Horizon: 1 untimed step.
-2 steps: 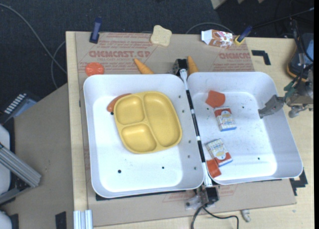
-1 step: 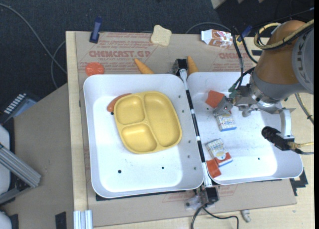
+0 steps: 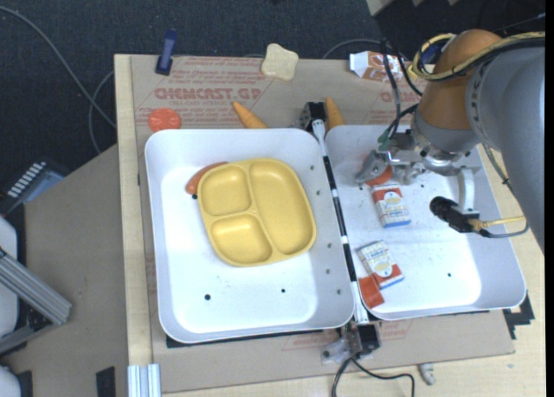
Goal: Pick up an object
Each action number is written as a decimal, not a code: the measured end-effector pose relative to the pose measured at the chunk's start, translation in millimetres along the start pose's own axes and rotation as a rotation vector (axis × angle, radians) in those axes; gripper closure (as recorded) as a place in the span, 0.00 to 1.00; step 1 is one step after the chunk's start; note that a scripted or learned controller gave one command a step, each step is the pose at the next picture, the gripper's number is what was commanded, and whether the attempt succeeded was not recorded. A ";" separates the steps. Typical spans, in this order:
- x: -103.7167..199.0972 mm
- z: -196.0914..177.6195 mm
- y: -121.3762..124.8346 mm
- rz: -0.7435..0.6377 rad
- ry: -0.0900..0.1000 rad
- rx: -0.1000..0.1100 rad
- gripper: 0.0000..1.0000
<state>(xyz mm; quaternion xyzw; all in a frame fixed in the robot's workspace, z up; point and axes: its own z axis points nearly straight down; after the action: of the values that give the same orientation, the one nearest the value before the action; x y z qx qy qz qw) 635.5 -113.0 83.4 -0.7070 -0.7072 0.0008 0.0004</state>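
Glossy yellow three-well tray [image 3: 257, 210] — rounded, small printed cartons [image 3: 392, 207] in right bin [image 3: 450, 287]

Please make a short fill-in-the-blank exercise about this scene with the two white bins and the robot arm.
1. The yellow divided plate lies in the ____ bin.
2. The plate has ____ compartments.
3. The gripper hangs over the ____ bin.
4. The two small cartons lie in the ____ bin.

Missing words: left; three; right; right

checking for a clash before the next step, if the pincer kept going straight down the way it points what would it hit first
Most likely the small white carton with an orange top in the right white bin, directly under the pincer. Depth is hard to judge from this slanted view, so it may meet the bin floor instead.
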 end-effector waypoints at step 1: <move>10.1 -1.7 26.2 -0.001 0.000 -0.004 0.00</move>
<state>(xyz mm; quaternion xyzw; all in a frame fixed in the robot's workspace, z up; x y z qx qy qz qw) 661.7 -102.9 85.0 -0.7065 -0.7077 -0.0005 -0.0009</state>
